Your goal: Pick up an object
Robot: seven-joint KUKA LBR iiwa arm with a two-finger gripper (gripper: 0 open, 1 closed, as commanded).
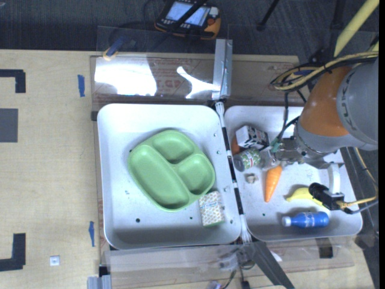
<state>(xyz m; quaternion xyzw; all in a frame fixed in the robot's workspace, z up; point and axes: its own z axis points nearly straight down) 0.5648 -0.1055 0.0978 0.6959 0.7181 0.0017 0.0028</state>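
Hovering over the right bin, the tool has a grip I cannot tell. Just below it lies one tapered orange carrot, beside one curved yellow banana and one glossy blue bottle.

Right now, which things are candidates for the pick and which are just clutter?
Job: gripper, over the right bin; beneath or near it, carrot, banana, blue bottle, small can.

Lying about: green plate and patterned packet in the left bin; tablet behind the bench.
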